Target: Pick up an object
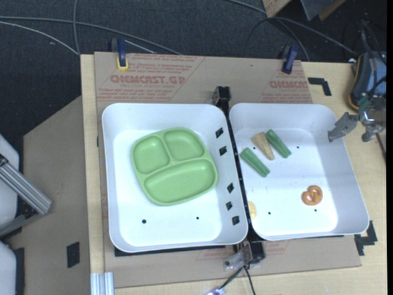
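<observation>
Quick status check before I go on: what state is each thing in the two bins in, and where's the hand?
Green divided plate: flat in left bin, compartments bare.
Long green piece: lying in right bin.
Short green piece: lying, touching tan wedge.
Tan wedge: lying between the green pieces.
Pretzel: lying alone.
Hand: over right bin's right edge, carrying nothing.

Red print on the brown board (184, 72) reads "CHEMCAST GP" (repeated, fainter, at right).

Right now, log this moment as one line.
gripper: open, over right bin edge | holding: nothing | pretzel, green sticks: untouched
</observation>
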### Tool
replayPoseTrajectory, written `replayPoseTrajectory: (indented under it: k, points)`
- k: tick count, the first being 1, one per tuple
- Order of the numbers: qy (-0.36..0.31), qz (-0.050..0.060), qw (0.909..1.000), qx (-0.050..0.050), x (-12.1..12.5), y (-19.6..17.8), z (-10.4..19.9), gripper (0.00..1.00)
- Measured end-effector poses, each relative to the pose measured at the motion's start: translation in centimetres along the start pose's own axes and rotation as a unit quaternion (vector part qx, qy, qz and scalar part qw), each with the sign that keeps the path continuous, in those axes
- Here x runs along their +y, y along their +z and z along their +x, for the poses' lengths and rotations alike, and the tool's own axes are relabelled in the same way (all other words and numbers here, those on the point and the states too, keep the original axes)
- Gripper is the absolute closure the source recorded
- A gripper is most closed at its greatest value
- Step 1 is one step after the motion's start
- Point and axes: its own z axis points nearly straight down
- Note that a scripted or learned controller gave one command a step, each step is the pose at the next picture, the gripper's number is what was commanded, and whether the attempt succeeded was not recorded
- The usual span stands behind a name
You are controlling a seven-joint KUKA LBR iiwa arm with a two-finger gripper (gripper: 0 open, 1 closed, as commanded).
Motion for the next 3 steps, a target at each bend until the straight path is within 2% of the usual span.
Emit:
replayPoseTrajectory:
  k: [1,3]
  points:
    - [-0.001,0.002,1.0000,0.001,0.8,5.0,0.6,0.00]
    - [0.000,0.003,1.0000,0.001,0.8,16.5,1.4,0.00]
